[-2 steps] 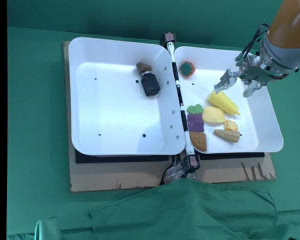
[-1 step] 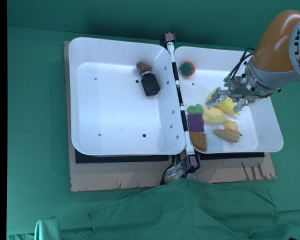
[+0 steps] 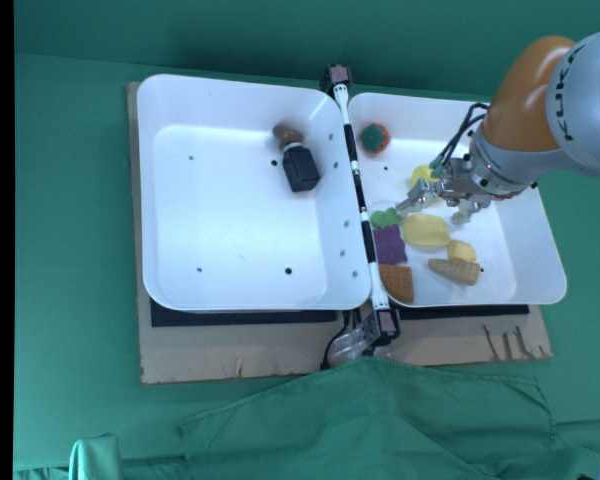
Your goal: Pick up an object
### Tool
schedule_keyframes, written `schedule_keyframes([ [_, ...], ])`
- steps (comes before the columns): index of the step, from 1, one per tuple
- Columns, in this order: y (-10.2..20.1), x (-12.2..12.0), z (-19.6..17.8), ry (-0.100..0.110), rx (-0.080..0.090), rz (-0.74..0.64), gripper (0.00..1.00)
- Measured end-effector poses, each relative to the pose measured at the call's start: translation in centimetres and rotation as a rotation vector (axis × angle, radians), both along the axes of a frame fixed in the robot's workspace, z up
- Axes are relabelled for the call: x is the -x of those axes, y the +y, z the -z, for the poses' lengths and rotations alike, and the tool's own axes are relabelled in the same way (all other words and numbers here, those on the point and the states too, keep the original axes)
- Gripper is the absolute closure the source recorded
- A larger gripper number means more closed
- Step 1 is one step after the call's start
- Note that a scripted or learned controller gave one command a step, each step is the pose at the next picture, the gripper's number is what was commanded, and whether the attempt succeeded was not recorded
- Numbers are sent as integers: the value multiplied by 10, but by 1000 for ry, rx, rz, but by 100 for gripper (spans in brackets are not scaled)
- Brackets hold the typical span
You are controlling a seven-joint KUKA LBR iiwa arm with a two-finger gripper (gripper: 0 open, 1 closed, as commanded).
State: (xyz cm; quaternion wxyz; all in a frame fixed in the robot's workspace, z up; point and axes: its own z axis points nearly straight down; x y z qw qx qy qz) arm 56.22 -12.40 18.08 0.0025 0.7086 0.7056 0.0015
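My gripper (image 3: pixel 441 206) hangs over the right bin (image 3: pixel 525 258), just above a pale yellow oval toy (image 3: pixel 426 231). Its fingers (image 3: pixel 414 201) stand apart, open, with nothing between them. Around it lie a small yellow piece (image 3: pixel 421 175), a green leafy piece (image 3: pixel 385 217), a purple block (image 3: pixel 389 244), a waffle-patterned orange wedge (image 3: pixel 397 282), an ice-cream cone (image 3: pixel 454 270) and a yellow chunk (image 3: pixel 462 251). A red and green ball (image 3: pixel 375 138) sits at the bin's far left corner.
The left bin (image 3: pixel 230 238) holds a black box (image 3: pixel 301 168) and a brown lump (image 3: pixel 287 133) near its far right side. A black-and-white divider rail (image 3: pixel 356 188) runs between the bins. Green cloth (image 3: pixel 380 418) lies in front of the bench.
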Motion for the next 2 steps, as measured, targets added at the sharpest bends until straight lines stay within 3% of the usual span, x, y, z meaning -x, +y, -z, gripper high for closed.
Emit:
schedule_keyframes([
  [1,2,40,-5,-15,5,1,0],
  [2,1,38,-18,-21,6,3,100],
])
